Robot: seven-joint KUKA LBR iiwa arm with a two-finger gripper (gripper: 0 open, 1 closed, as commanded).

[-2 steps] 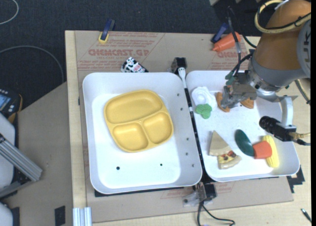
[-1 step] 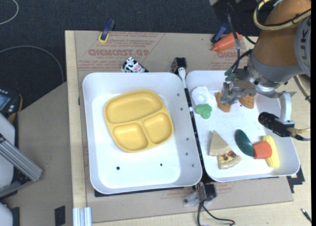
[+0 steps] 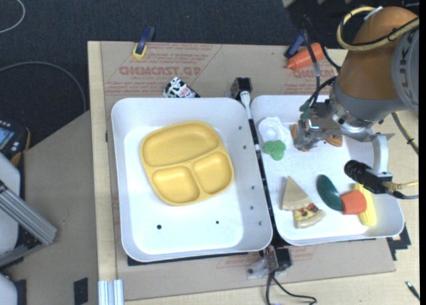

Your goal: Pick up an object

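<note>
My gripper (image 3: 306,138) hangs low over the upper middle of the right bin (image 3: 333,230), with the arm's orange band above it. An orange-brown piece (image 3: 333,140) lies just right of it, partly hidden by the wrist. To its left sit a white object (image 3: 271,127) and a small green object (image 3: 274,150). Lower in the bin lie a pizza slice (image 3: 297,202), a dark green oval (image 3: 327,190) and an orange and yellow piece (image 3: 358,204).
The left bin (image 3: 133,230) holds a yellow three-compartment plate (image 3: 186,161). A black clip (image 3: 243,88) sits at the top between the bins. On the bench behind are a black-and-white item (image 3: 178,88), a blue-yellow clamp (image 3: 142,42) and an orange clamp (image 3: 303,56).
</note>
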